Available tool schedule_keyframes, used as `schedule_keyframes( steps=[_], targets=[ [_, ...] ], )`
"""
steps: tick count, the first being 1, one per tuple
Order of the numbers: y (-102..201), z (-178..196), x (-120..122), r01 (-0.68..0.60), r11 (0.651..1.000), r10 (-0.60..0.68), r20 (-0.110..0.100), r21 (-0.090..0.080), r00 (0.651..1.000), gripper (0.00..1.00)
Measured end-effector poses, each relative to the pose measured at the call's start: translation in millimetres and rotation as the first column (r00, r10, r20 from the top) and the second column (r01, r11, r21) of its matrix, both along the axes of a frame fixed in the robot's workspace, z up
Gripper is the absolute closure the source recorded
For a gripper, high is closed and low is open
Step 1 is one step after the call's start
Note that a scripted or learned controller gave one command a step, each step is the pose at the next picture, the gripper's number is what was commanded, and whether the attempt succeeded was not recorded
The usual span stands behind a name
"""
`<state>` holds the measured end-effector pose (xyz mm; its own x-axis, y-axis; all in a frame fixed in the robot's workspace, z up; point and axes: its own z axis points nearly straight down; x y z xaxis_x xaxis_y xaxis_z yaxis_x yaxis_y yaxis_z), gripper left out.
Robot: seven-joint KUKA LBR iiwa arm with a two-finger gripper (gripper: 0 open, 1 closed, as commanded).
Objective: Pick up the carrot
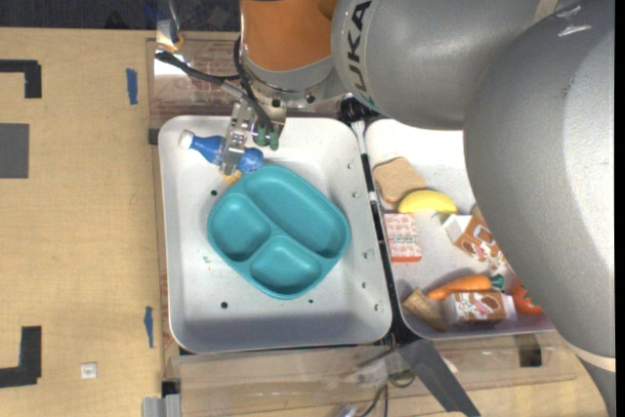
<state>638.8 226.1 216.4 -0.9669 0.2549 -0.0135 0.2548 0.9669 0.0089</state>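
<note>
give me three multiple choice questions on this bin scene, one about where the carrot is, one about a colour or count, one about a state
1. Where does the carrot lie?
A. on the divided plate
B. in the right bin, near its front edge
C. on the wooden bench outside the bins

2. What colour is the divided plate in the left bin?
A. teal
B. red
C. yellow

3. Where does the gripper stand in relation to the carrot?
A. it holds the carrot between its fingers
B. it is touching the carrot from above
C. it is over the left bin, apart from the carrot

Answers:
1. B, the orange carrot rests in the right bin beside a bottle.
2. A, the three-part plate is plainly teal.
3. C, the gripper is by the blue item at the back of the left bin, while the carrot lies in the other bin.
</note>
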Motion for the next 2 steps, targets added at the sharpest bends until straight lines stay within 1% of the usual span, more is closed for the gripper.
schedule_keyframes(
  steps=[1,2],
  targets=[
    [-1.3,-10.7,17.8,0.153,0.988,-0.153,-0.009,-0.002,0.988,1.0],
    [-0.1,2.6,19.6,0.151,0.989,-0.151,0.001,0.003,0.989,1.0]
  ],
)
